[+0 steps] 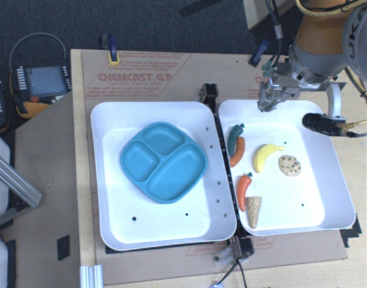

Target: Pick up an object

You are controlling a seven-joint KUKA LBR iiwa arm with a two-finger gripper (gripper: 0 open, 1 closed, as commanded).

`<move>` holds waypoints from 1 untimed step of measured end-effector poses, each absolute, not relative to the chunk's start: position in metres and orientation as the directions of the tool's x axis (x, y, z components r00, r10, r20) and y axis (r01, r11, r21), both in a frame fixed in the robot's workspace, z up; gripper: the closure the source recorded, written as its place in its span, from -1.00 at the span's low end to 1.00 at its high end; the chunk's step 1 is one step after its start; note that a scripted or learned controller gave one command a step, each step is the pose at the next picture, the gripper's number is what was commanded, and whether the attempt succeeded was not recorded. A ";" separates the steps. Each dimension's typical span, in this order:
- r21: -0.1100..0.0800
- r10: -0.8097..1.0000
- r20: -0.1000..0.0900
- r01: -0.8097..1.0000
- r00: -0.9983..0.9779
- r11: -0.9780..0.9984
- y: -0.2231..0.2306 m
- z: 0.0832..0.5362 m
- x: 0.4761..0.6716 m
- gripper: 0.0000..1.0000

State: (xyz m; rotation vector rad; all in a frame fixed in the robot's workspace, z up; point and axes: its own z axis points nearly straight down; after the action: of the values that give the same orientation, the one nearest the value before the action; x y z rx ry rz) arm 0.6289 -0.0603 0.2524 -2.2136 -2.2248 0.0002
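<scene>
From the camera view, the right bin (327, 179) carries the candidates: a toy banana (265, 155) near its middle, a cookie (289, 165) just beside it, a green-topped pepper (235, 143) and a small carrot (243, 189) along the left wall, and a tan cone (253, 211) touching the carrot's lower end. The left bin (111, 221) holds a blue divided plate (164, 161). The gripper (271, 98) hangs over the right bin's far rim, well apart from every piece; whether it is spread or pressed together I cannot tell — nothing sits in it.

The banana looks the likeliest target: probably light, stiff moulded plastic, smooth and a bit slippery. I would pinch it across the thick middle of its curve — not the tapered ends.
</scene>
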 end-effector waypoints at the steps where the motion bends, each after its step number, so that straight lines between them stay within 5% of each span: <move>1: -0.003 1.000 0.001 1.000 -0.004 0.004 -0.016 0.242 0.630 1.00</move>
State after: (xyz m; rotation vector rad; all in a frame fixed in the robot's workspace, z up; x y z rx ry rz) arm 0.6305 -0.0162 0.2415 -2.2148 -2.2240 0.0018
